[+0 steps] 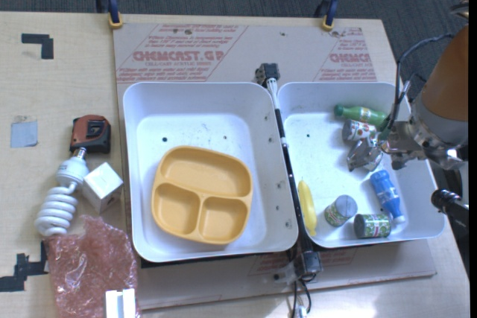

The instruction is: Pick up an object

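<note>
- We see the right bin (328, 97) carrying a small heap of things: a green bottle (361, 114) lying on its side at the bin's twelve o'clock, a crumpled silver-grey object (363, 154) with a red-and-white printed piece just above it, a blue bottle (386, 194) with a white cap end, a grey-topped can (340, 210), a green-labelled can (372, 225) on its side, and a yellow banana (307, 207) along the left wall.
- The crumpled silver-grey object looks like creased foil or a crushed wrapper, dull and shiny in patches, irregular in outline.
- It lies near the middle of the right bin, below the green bottle and above the blue bottle.
- The gripper (393, 147) reaches in from three o'clock, low over the bin; the crumpled object sits at the jaws' nine o'clock, just beside or touching them.
- We cannot tell whether the jaws are spread or pressed together, nor whether anything lies between them.
- The left bin (141, 108) holds a yellow divided tray (201, 194).
- On the desk (45, 100), at nine o'clock of the bins, lie a tape measure (90, 133), a spiral light bulb (61, 197), a white cube (103, 184) and a reddish plastic bag (89, 264).
</note>
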Available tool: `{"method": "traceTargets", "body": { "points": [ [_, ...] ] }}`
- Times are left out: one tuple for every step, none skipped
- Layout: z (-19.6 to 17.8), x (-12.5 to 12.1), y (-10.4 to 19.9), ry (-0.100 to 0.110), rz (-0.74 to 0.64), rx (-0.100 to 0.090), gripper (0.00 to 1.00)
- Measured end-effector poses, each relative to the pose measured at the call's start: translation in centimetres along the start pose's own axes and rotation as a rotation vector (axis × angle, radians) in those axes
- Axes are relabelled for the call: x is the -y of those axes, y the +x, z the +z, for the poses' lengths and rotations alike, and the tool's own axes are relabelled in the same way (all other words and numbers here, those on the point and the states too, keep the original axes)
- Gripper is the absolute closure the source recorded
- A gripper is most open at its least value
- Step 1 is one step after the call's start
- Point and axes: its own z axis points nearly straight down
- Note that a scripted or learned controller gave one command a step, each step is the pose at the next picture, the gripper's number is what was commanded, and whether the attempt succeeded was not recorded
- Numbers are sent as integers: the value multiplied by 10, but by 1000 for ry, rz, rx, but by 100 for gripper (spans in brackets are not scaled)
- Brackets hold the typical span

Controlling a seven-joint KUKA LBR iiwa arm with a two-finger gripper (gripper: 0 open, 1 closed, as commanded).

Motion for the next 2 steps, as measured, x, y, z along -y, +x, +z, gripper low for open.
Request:
{"method": "traceTargets", "body": {
  "points": [
    [146,-13,-8,1,3,-1,0],
    [136,-14,-8,-2,4,0,100]
  ]
}}
